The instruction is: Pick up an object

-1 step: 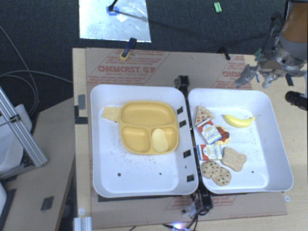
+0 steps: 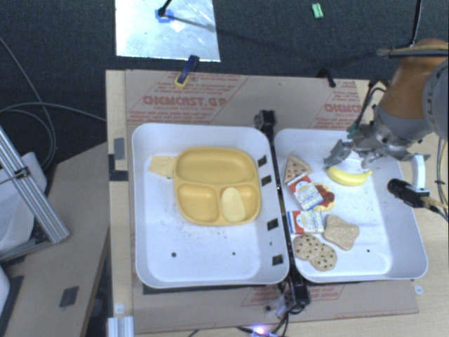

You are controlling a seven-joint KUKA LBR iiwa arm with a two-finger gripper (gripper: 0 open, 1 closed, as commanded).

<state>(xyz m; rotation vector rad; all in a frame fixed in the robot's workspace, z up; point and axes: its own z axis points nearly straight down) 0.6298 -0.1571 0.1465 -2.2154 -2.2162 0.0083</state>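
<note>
The end effector [image 2: 349, 154] hangs low in the right bin [image 2: 403, 248], just above the banana [image 2: 349, 177]; whether it is wide or narrow, I cannot tell. Cookies [image 2: 315, 251] lie nearer the front; a yellow tray [image 2: 210, 185] sits in the left bin [image 2: 158, 255].

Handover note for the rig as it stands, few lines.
Gripper: low in the right bin, right over the banana; grasp state unclear.
Same bin: pizza slice, snack packets, toast, two cookies.
Left bin: yellow divided tray.
Done: nothing visibly lifted.
Left: secure one object and raise it.
</note>
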